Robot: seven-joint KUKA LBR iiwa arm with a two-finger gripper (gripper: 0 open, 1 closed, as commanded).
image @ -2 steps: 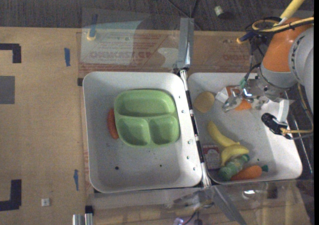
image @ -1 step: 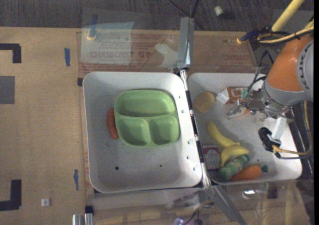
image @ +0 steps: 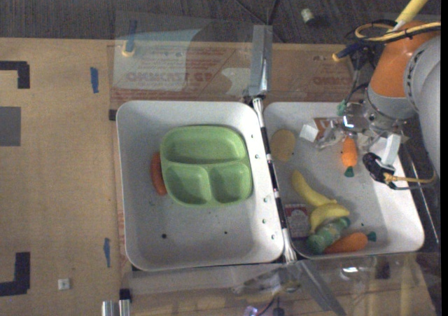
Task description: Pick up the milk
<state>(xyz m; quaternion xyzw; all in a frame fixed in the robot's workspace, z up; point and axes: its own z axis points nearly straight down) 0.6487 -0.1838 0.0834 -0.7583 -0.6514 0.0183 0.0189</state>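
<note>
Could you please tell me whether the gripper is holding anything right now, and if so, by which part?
It cannot be told: the gripper hangs over the right bin close to a carrot, but no hold shows.

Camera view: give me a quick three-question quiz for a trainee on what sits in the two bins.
1. True or false: the green divided tray lies in the left bin.
2. Which bin holds the bananas? A) left B) right
3. Short answer: what orange thing lies closest to the pincer?

Key: 1 true. 2 B, the right bin. 3 a carrot.
</note>
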